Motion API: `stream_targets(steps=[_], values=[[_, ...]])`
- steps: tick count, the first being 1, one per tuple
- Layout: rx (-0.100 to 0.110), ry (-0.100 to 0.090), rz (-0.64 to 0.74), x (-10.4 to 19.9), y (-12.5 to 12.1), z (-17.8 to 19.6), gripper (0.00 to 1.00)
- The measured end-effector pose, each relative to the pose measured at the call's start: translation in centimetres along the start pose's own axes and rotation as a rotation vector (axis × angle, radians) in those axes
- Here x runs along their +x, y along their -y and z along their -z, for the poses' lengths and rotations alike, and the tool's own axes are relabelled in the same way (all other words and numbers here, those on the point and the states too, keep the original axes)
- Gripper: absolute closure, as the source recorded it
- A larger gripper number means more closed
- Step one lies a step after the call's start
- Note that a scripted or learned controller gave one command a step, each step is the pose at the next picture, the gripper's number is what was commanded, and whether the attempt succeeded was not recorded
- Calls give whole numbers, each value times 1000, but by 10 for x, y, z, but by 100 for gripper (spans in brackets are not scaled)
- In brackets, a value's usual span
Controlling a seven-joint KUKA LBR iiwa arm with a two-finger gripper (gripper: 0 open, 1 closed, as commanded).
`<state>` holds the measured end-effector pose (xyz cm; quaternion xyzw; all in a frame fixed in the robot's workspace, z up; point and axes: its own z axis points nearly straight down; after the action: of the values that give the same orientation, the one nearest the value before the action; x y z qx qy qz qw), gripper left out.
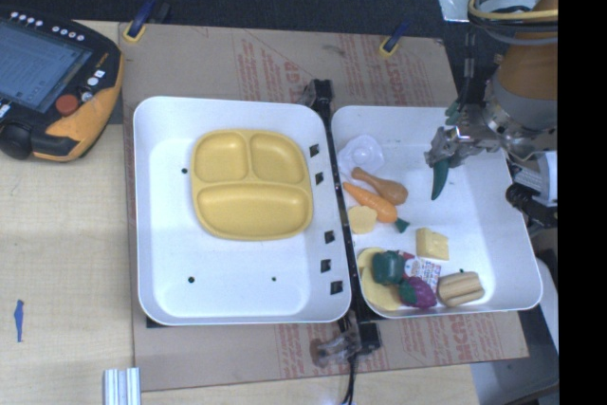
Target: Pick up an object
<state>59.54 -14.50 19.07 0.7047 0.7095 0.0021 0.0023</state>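
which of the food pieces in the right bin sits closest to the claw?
The clear cup lies nearest the claw, but among foods it is the tan drumstick, up the bin from the carrot and cheese wedge.

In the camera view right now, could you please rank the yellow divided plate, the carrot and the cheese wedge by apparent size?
1. yellow divided plate, far the largest
2. carrot
3. cheese wedge, close to the carrot in area, so that order is unsure
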Motion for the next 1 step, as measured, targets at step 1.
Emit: stream_targets(steps=[1], values=[[2, -3, 4, 71, -16, 50, 100]])
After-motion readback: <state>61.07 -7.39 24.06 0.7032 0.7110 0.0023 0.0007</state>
